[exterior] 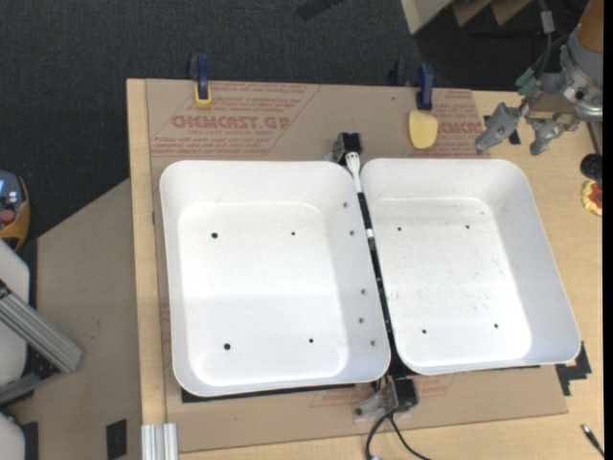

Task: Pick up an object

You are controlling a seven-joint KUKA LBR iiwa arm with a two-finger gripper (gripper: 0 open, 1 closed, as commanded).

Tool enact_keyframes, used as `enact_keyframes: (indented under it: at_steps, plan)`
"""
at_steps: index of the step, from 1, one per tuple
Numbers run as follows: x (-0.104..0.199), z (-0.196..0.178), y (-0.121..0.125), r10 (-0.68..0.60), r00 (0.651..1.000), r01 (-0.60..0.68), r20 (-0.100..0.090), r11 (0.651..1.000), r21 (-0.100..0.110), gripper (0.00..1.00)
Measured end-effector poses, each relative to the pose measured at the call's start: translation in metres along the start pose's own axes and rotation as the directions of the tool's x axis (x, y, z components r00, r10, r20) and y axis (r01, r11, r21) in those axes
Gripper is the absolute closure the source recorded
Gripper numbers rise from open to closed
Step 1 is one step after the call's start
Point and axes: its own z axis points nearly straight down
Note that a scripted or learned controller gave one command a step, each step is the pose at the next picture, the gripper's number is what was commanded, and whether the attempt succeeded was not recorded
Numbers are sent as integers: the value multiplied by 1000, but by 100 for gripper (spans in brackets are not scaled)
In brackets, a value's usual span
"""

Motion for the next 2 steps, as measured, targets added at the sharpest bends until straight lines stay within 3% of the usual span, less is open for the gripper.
enact_keyframes:
  at_steps: [1,2]
  plan:
    - [17,-173,-52,-1,1000,1,3,1000,-10,0]
    - [16,-177,-50,-1,1000,1,3,1000,-6,100]
